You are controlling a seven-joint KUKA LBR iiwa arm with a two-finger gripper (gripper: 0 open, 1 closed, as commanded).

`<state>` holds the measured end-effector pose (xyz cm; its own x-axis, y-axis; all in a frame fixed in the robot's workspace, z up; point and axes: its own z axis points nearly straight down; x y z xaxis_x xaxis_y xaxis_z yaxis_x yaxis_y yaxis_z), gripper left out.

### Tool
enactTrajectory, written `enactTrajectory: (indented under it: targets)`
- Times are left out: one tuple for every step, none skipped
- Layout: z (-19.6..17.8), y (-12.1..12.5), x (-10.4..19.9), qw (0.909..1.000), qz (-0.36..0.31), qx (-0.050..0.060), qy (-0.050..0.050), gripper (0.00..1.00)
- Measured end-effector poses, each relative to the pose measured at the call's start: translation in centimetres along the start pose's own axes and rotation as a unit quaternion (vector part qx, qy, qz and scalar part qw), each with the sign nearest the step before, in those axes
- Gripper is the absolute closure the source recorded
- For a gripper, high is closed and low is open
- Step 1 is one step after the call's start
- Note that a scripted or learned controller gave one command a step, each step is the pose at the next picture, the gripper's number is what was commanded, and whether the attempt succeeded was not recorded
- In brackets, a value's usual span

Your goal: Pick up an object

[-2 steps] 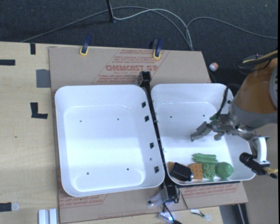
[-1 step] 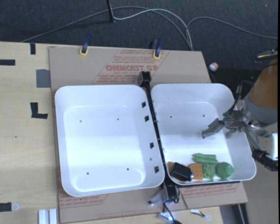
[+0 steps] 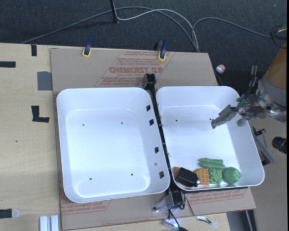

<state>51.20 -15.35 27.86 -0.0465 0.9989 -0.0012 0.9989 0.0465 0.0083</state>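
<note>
Two-finger gripper [image 3: 220, 120] hangs over the right shallow white plastic bin [image 3: 183, 97], near its upper right rim; whether its jaws are spread or pressed together I cannot tell. Candidate objects cluster well apart at the near edge: black block [image 3: 186, 177], orange waffled piece [image 3: 202, 176], green pod-shaped toy [image 3: 211, 163], round green ball [image 3: 231, 175]. Advice: go for the ball, at the cluster's end; descend vertically, straddle it, avoid the wall.

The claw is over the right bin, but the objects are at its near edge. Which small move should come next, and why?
Probably a move toward the near edge. The claw hangs above bare floor of the right bin, while the green ball, the black item and the rest lie in a row along the near wall, away from it.
</note>
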Motion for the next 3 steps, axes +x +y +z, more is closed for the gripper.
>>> enactTrajectory:
  targets:
    - [12.2,-1.2,-1.9,0.9997,0.024,0.009,0.001,0.00]
    - [19.3,4.8,2.8,0.9998,0.020,0.006,0.001,0.00]
    - [18.9,0.9,6.8,0.9997,0.023,0.004,0.000,0.00]
